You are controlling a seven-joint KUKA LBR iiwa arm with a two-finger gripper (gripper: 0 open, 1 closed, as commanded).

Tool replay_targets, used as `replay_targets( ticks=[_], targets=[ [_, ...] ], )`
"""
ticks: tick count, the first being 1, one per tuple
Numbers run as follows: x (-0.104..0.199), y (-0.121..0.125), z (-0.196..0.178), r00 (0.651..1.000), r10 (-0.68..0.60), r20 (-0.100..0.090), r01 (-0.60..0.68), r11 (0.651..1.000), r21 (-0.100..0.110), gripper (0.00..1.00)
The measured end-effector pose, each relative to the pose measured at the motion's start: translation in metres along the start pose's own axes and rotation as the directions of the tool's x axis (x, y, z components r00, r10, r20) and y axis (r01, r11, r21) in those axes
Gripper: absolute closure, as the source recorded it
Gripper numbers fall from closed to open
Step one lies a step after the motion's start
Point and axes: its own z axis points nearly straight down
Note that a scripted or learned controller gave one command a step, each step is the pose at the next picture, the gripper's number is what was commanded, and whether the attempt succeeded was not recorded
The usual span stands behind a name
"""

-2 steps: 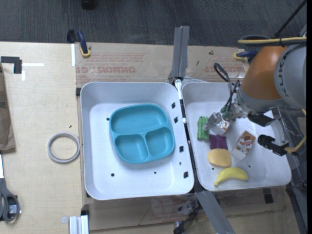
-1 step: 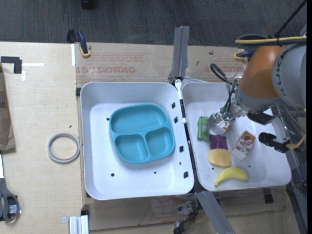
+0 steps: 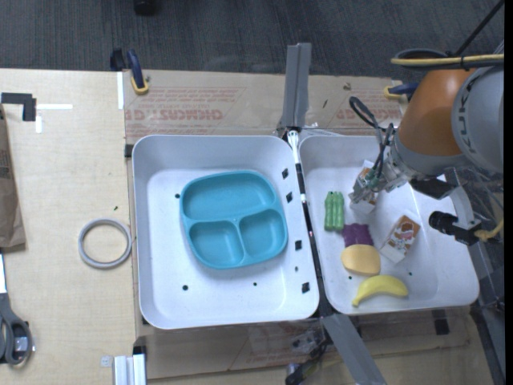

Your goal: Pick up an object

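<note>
Currently no object is lifted: the hand (image 3: pixel 370 184), finger state indeterminable, hovers low in the right white plastic bin (image 3: pixel 449 295), above the green ridged block (image 3: pixel 334 211), purple block (image 3: pixel 357 234) and yellow banana (image 3: pixel 381 289).

Single fixed view, set high above the pale wooden bench (image 3: pixel 64 183) and tilted down at a slant. Far edge of the bench near the top, with dark grey carpeted floor (image 3: pixel 240 10) beyond it; near edge cropped at the bottom. Distant enough to take in both shallow white plastic bins whole: left bin (image 3: pixel 152 239) about centre, right bin (image 3: pixel 433 283) toward the right side. Grey arm with the orange band (image 3: pixel 437 115) entering from the right, close under the lens and looming large against the bins. Flat cardboard sheet (image 3: pixel 208 111) behind the bins, printed lettering reading reversed.
</note>
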Motion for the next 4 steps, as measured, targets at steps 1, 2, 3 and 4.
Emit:
replay_targets(
  ticks=[1, 2, 3, 4],
  targets=[
    [0.001, -0.001, 0.001, 1.0, 0.0, -0.002, 0.0, 1.0, 0.002, 0.0],
    [0.006, -0.005, 0.013, 0.994, 0.11, -0.005, -0.11, 0.994, 0.0, 0.0],
    [0.015, -0.022, 0.012, 0.996, 0.089, -0.007, -0.089, 0.996, -0.001, 0.0],
    [0.019, -0.03, 0.012, 0.965, 0.263, -0.01, -0.263, 0.965, 0.001, 0.0]
  ],
)
